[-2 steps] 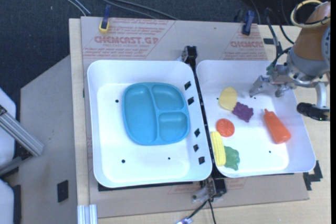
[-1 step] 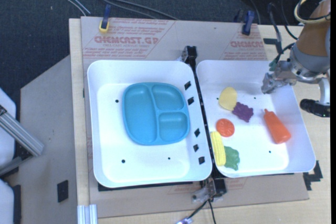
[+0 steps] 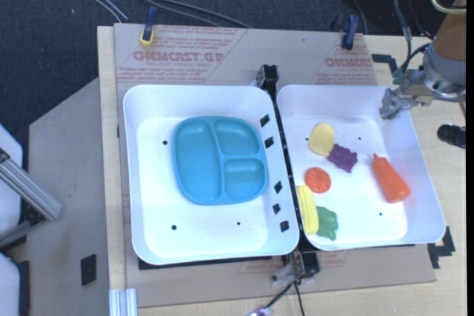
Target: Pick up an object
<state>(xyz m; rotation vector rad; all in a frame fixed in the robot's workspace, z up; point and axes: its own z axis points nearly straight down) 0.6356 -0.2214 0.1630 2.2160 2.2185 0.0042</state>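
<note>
The right bin [image 3: 426,211] holds several toy foods. A yellow rounded piece [image 3: 321,138] lies near its left side, with a purple grape cluster [image 3: 342,157] just right of it. Below them sit a red-orange disc [image 3: 318,180], a yellow corn cob [image 3: 306,206] and a green leafy piece [image 3: 326,223]. An orange carrot-like piece [image 3: 389,179] lies toward the right wall. My gripper [image 3: 391,106] hangs over the bin's far right corner, above and apart from all the toys, with nothing seen in it.
The left bin [image 3: 148,218] holds a blue divided plate [image 3: 220,159]. A black ridge with clips [image 3: 272,152] separates the two bins. Clamps [image 3: 148,33] pin the cardboard base at the back. Cables trail on the dark floor behind.
</note>
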